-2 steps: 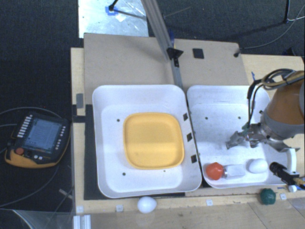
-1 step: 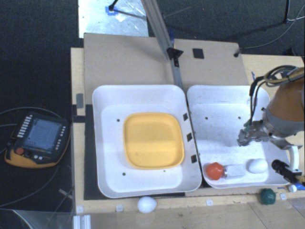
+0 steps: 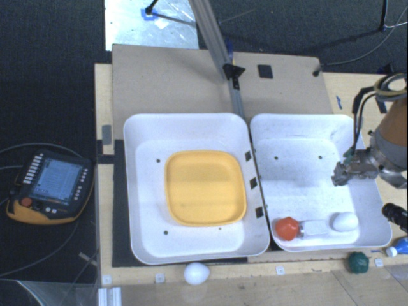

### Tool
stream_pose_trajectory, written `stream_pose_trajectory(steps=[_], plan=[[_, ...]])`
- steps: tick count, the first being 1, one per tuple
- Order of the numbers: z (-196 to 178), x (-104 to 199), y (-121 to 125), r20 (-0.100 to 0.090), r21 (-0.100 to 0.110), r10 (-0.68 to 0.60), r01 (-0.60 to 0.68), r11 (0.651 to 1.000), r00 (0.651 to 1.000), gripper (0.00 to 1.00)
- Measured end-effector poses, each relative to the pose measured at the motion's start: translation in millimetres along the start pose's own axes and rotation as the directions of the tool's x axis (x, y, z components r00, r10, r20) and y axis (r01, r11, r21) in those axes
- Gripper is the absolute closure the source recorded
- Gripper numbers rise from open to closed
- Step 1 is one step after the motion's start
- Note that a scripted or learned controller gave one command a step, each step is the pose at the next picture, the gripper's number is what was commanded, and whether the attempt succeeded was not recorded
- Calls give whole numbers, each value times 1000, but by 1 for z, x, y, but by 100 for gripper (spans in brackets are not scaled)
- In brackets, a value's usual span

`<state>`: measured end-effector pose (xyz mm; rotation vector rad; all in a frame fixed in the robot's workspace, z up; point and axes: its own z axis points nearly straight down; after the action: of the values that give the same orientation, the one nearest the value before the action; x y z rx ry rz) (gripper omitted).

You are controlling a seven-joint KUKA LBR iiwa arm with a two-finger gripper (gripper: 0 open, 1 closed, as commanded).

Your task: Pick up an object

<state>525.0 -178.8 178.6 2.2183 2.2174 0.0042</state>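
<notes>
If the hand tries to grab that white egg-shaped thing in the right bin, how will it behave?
The white egg-shaped thing looks rounded and smooth, so it will probably roll or squirt away if pinched off-centre. It lies near the right bin's front wall, which might stop it. It seems small, likely light.

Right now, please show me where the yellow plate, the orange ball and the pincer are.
yellow plate [image 3: 206, 187], camera view, the middle of its flat face.
orange ball [image 3: 287, 228], camera view, the middle of its top.
pincer [image 3: 340, 175], camera view, at its dark fingertips over the right bin.
</notes>
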Motion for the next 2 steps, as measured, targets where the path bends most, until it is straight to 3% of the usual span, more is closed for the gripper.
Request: stream_pose_trajectory(steps=[1,2], plan=[[-52,0,1,-1,1,-1,1,1000,1000,100],[-49,55,9,-3,4,-6,6,1000,1000,100]])
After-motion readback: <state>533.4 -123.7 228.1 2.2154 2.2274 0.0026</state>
